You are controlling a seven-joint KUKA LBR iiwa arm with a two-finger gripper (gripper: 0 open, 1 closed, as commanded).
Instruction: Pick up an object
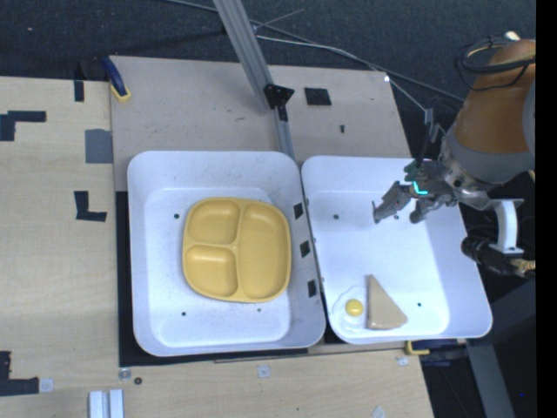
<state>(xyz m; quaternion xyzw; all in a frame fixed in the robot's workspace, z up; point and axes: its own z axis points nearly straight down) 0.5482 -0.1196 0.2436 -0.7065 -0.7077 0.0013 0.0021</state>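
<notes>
Both shallow white plastic bins point(218, 165) point(452, 259) look smooth with a faint sheen, the yellow divided plastic tray point(236, 249) looks smooth and matt, and the pale bench top point(200, 103) looks like matt, scuffed wood board.

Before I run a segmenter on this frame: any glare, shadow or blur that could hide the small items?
Camera view: even lighting, soft overall focus; the right bin is bright with mild washout; the small yellow piece and tan wedge stay distinct; the gripper casts only a faint shadow.
</notes>
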